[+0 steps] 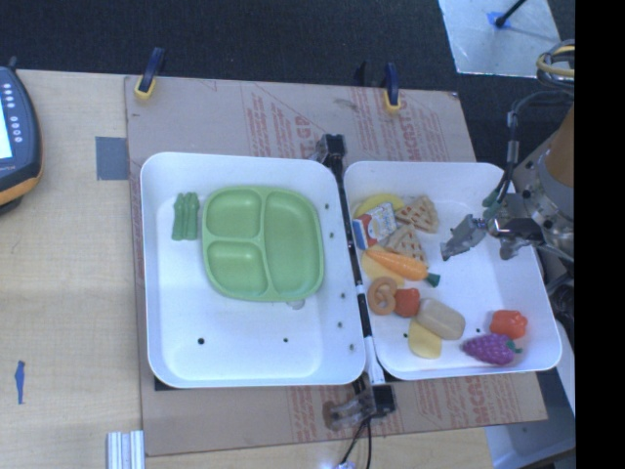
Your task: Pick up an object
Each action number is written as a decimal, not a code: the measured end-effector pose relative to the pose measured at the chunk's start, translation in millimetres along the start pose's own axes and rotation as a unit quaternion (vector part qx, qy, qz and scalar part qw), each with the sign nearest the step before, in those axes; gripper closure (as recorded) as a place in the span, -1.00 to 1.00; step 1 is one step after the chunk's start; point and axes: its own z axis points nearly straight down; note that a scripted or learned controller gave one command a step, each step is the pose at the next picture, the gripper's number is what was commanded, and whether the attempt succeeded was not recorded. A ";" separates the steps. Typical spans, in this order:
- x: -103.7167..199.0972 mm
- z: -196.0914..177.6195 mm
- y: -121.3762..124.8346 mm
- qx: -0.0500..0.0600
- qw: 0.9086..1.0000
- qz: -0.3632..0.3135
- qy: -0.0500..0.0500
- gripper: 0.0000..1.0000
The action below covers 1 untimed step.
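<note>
**Gripper poised over the right bin, nothing between its fingers**

Nearest the camera, along the right bin's (pixel 547 291) near edge, lie a purple grape bunch (pixel 487 349) and a red tomato-like piece (pixel 508 323) just beyond it. To their left sit a yellow wedge (pixel 424 341), a tan block (pixel 442 319) touching it, a small red piece (pixel 406 302) and a pretzel (pixel 382 293), all crowded together.

Farther back, an orange carrot (pixel 396 264) lies slantwise, its green tip pointing right. Beyond it are two waffle-like triangles (pixel 418 213) (one partly under the carrot), a red, white and blue packet (pixel 374 230) and a yellow piece (pixel 376 205) close to the far left corner.

The gripper (pixel 485 239) reaches in from the right at about the carrot's depth, over bare bin floor, well apart from the toys. Its two fingers are spread wide and hold nothing; one fingertip (pixel 456 244) points left toward the carrot.

Across the divider, the left bin (pixel 244 360) holds a green divided plate (pixel 264 242) in its middle, with a dark green bean-like piece (pixel 186 216) just to its left.

At the far left of the bench lies a dark handheld pendant (pixel 15 130) with an orange rim.
</note>
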 end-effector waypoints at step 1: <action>42.2 75.1 15.5 0.003 1.000 -0.003 0.001 -1.00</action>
